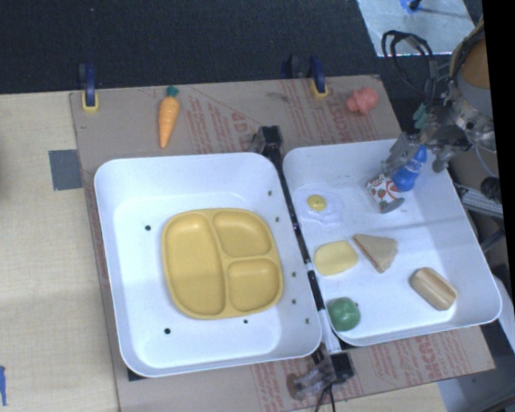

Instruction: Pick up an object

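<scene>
Your claw (405, 159) sits at two o'clock in the right white plastic bin (461, 316), just over the small red, white and blue toy (393, 186); whether it is apart or clamped, I cannot tell. The toy looks small and lumpy, so it could slip or get nudged toward the tan wedge (377, 250) at six o'clock.

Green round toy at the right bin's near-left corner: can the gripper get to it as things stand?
Probably yes. The green toy lies uncovered, apart from its neighbours, though close to the bin wall. The gripper hovers across the same bin.
</scene>
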Action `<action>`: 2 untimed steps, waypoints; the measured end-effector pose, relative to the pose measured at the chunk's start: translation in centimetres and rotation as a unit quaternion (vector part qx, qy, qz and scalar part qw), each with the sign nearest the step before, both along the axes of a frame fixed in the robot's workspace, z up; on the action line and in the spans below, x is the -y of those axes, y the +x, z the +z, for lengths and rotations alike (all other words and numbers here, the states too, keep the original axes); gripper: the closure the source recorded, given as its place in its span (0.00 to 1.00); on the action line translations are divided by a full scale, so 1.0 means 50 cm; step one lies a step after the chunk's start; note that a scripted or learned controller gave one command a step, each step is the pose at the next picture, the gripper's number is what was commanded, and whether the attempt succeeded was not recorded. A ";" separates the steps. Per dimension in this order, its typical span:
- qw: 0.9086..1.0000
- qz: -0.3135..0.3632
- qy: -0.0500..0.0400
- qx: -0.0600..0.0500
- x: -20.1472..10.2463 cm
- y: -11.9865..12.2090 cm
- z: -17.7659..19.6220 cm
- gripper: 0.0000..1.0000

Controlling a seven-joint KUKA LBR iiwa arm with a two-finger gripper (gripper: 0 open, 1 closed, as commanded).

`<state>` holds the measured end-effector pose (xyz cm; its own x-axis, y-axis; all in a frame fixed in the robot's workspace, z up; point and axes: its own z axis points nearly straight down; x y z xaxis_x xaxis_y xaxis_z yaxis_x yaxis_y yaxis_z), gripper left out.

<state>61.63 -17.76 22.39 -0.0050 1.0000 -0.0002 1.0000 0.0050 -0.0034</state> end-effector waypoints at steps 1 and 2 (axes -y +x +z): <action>1.000 0.001 -0.001 -0.001 0.071 0.077 -0.223 0.00; 1.000 0.000 0.000 0.002 0.069 0.081 -0.155 0.00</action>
<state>65.70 -21.22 14.63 -0.0052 1.0000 -0.0012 1.0000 0.0052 0.0012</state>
